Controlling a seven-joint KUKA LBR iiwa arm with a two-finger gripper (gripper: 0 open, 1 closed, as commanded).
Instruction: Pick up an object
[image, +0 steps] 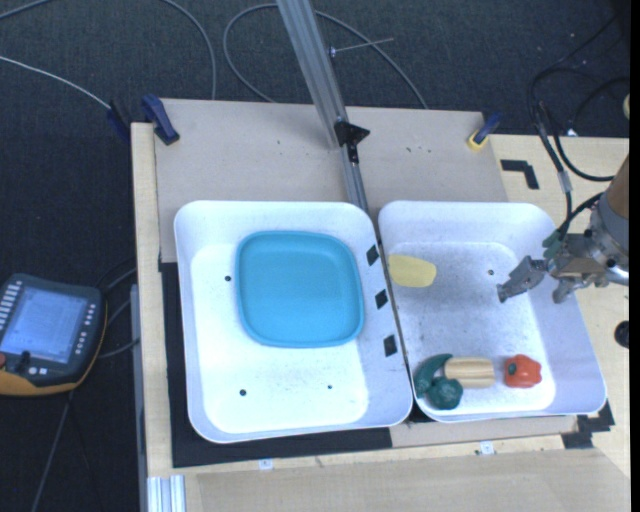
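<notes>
We see the claw at the right side of the right bin, with its two fingers spread wide and nothing between them. It hangs over the bare floor of that bin and touches no toy. A yellow piece lies near the bin's left wall. Along the front edge a green toy, a tan block and a red pepper sit in a row. The left bin holds a blue plate. Both bins rest on a wooden bench, with black cables on the dark floor.
</notes>
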